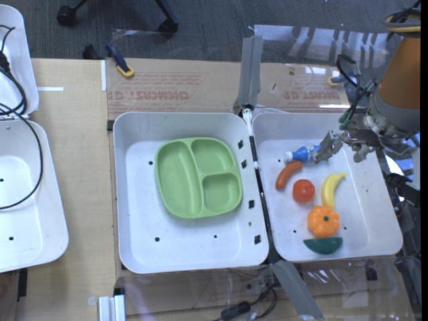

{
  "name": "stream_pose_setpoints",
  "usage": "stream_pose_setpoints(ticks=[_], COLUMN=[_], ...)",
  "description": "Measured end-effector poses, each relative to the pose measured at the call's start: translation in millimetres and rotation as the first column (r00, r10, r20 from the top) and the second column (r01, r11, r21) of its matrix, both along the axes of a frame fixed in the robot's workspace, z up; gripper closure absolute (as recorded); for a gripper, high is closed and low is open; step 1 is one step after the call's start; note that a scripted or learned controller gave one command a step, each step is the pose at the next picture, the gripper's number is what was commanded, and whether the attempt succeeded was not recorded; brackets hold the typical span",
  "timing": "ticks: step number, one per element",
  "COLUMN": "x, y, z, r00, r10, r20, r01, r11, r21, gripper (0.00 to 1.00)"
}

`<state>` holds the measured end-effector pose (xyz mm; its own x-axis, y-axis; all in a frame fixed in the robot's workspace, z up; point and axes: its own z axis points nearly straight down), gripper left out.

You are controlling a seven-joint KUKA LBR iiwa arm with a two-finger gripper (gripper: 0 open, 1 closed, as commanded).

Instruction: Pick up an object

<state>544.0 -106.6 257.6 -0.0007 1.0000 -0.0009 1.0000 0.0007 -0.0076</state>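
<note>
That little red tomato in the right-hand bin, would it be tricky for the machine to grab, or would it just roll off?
The tomato looks round and smooth, so a nudge would probably send it rolling, perhaps toward the sausage or the banana beside it. Its glossy skin suggests hard toy plastic, likely light and stiff but slippery. The tool would probably need to close squarely across its middle.

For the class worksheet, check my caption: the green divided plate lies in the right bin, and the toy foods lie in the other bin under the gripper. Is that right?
Not quite. The camera view shows the green divided plate in the left bin, not the right one. The toy foods, such as the banana and tomato, lie in the right bin, near the gripper.
</note>
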Motion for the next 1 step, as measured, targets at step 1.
stream_pose_setpoints(ticks=[1], x=[-3.6], y=[-13.2], z=[-168.2], r00=[0.992], r10=[0.125], r20=[0.002], r01=[-0.125], r11=[0.992], r21=[0.003], gripper=[0.00])
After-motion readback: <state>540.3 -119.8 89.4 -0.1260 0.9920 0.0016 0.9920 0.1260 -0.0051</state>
